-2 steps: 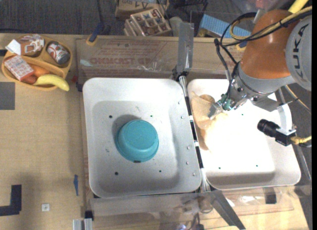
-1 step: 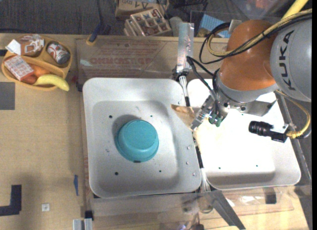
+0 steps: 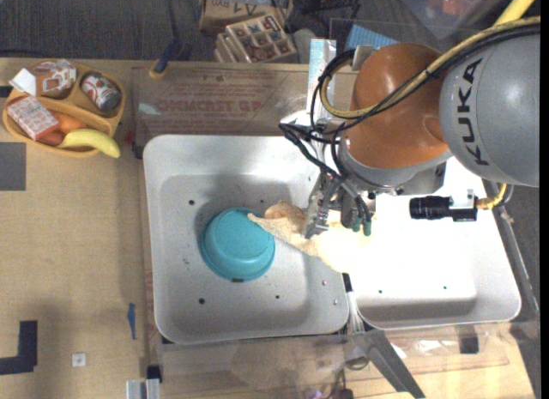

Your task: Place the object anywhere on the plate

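Note:
A teal round plate lies in the left white bin, a little left of its middle. A tan, flat, wedge-like object stretches from the plate's right rim across to the wall between the two bins. My gripper hangs straight over the right part of this object, below the orange wrist band. It hides part of the object, and I cannot make out whether the two touch. The object's left tip touches or slightly overlaps the plate's edge.
The right white bin sits under the arm. A yellow tray with a banana and food packets rests at the bench's far left. Boxes and cables crowd the back beyond the bins.

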### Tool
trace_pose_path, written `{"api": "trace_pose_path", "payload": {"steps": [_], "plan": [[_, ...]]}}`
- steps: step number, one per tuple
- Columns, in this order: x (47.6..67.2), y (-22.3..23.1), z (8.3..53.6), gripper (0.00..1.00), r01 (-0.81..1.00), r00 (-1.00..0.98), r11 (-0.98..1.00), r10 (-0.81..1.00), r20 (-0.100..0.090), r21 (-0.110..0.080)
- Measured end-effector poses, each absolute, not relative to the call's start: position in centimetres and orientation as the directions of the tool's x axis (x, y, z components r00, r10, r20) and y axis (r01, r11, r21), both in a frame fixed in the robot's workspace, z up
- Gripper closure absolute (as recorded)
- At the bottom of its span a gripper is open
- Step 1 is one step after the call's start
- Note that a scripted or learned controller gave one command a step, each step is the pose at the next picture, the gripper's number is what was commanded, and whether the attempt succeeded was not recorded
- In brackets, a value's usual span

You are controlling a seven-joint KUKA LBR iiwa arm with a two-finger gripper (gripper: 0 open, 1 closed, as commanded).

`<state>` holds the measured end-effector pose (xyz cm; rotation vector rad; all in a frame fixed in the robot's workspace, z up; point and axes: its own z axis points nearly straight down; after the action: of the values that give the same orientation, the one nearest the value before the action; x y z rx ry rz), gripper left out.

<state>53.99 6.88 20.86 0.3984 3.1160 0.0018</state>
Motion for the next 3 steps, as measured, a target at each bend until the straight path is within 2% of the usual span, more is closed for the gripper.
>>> {"api": "trace_pose_path", "payload": {"steps": [1, 3], "plan": [[52.1, 11.2, 20.4, 1.00, 0.009, -1.000, 1.000, 0.009, -0.001, 0.001], [48.1, 20.7, 22.5, 1.00, 0.000, -1.000, 1.000, 0.000, -0.005, 0.003]]}}
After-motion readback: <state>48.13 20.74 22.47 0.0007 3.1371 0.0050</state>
